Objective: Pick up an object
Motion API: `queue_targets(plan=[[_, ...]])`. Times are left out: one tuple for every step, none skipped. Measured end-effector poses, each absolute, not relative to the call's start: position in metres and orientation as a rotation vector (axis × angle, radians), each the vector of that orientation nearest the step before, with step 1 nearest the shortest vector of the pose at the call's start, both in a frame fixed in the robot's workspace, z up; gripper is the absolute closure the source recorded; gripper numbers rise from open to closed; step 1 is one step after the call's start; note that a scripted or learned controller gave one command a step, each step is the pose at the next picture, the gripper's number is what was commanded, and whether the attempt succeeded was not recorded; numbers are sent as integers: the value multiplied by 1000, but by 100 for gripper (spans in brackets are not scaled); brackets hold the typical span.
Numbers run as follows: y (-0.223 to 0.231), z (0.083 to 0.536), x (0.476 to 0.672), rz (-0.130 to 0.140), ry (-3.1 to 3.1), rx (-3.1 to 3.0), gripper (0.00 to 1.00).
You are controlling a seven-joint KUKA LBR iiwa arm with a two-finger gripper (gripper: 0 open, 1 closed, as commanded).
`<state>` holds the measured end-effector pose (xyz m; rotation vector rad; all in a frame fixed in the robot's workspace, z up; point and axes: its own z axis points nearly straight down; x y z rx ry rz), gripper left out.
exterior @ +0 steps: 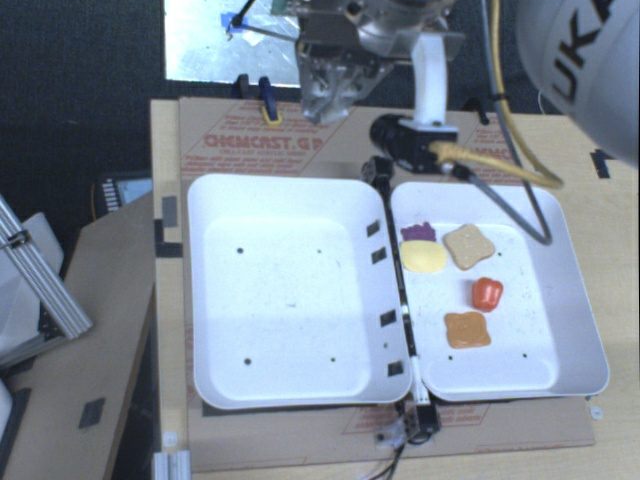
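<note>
The right bin (560, 368) holds several small items near its left side: a purple piece (419, 232), a pale yellow piece (424, 258), a tan bread slice (468, 246), a red pepper (487, 293) and an orange toast piece (467, 329). My gripper (325, 96) hangs high above the bench, behind the far edge of the left bin (215, 368), well away from all the items. Nothing shows between its fingers.
A cardboard sheet (250, 140) lies under both bins. A yellow cable (510, 168) and a grey hose (520, 213) trail over the right bin's far edge. A metal frame (35, 278) stands at the left.
</note>
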<state>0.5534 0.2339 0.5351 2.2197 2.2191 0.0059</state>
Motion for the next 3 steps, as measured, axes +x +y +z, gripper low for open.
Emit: queue_targets(plan=[[138, 519, 505, -2, 2214, 2229, 100], [182, 505, 544, 3, 2227, 2214, 100], [231, 515, 549, 6, 2229, 2212, 100]])
